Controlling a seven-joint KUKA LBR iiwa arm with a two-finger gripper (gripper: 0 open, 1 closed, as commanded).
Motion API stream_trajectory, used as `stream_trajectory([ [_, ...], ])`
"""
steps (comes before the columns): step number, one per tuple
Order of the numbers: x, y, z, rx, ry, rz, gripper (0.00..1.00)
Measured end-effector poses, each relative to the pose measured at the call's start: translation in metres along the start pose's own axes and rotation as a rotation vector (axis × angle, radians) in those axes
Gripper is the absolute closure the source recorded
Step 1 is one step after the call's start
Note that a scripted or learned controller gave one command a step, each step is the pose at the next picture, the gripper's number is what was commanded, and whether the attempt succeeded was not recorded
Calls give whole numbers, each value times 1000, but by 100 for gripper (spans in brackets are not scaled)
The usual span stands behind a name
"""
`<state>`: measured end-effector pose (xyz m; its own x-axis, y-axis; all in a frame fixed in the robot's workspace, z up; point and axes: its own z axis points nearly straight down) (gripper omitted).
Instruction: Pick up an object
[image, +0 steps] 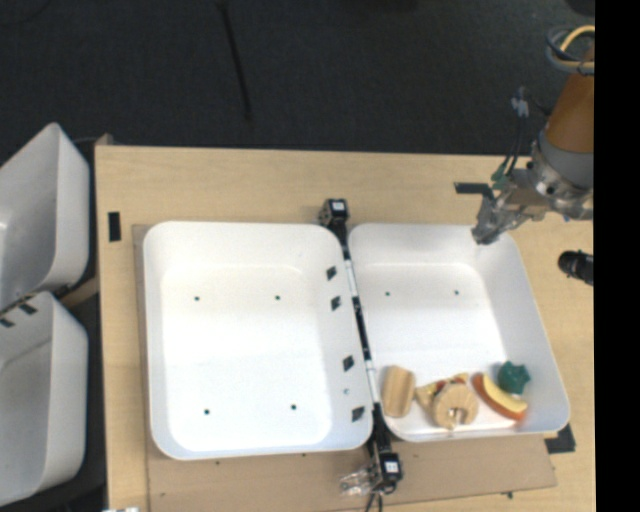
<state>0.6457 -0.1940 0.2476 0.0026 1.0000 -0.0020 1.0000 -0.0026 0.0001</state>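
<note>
- Grey metal claw (487, 228) hangs over the far right corner of the right-hand shallow white plastic bin (430, 262); whether it is apart or together cannot be told.
- Candidate objects lie clustered along that bin's near wall, well apart from the claw: a tan wooden block (398, 390), a pale brown toy piece (449, 400), a red-skinned apple slice (499, 398) touching a dark green piece (514, 376).
- Left-hand white bin (240, 335) sits alongside on the light wooden desk (250, 180).
- Judgement: nothing gripped; approach not yet begun.
</note>
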Motion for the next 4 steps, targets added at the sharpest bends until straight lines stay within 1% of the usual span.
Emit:
stream_trajectory([
  [1,46,-41,-54,-5,2,-8,100],
  [2,114,-92,-94,-3,4,-11,100],
  [3,161,-135,-110,-1,3,-9,100],
  [4,193,-145,-80,2,2,-8,100],
])
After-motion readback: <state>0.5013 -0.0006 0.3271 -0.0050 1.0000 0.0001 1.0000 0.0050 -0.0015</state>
